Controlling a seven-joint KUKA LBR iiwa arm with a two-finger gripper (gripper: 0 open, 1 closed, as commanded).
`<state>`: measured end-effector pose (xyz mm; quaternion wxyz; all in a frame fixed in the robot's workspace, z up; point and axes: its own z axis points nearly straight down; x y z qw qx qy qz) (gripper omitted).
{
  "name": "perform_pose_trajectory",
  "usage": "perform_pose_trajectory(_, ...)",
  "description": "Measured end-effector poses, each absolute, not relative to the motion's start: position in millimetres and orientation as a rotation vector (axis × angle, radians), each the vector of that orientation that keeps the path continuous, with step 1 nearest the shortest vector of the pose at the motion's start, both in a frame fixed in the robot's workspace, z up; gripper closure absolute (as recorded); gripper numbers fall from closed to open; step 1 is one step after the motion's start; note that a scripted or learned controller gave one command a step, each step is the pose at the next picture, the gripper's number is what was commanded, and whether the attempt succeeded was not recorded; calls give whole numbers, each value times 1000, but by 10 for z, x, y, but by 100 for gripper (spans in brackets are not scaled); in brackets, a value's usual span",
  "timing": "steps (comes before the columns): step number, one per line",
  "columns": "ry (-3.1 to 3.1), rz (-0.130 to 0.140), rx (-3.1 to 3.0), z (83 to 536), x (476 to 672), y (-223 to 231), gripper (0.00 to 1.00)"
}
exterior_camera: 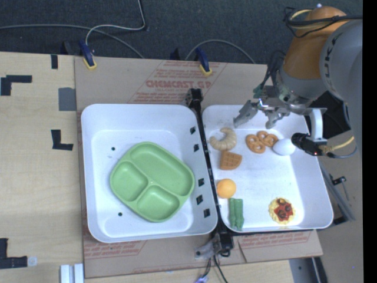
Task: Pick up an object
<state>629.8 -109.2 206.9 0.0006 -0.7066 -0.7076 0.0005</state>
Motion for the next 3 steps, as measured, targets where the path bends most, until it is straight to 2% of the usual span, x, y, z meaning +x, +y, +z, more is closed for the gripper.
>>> perform_pose_trajectory(1,-2224,-2,-2221,861,6215,-1068,0)
perform_pose_trajectory(2,-2223,0,-2222,857,6248,-1055,0)
perform_pose_trajectory(3,-2225,-2,-2224,862,5927,-993,0)
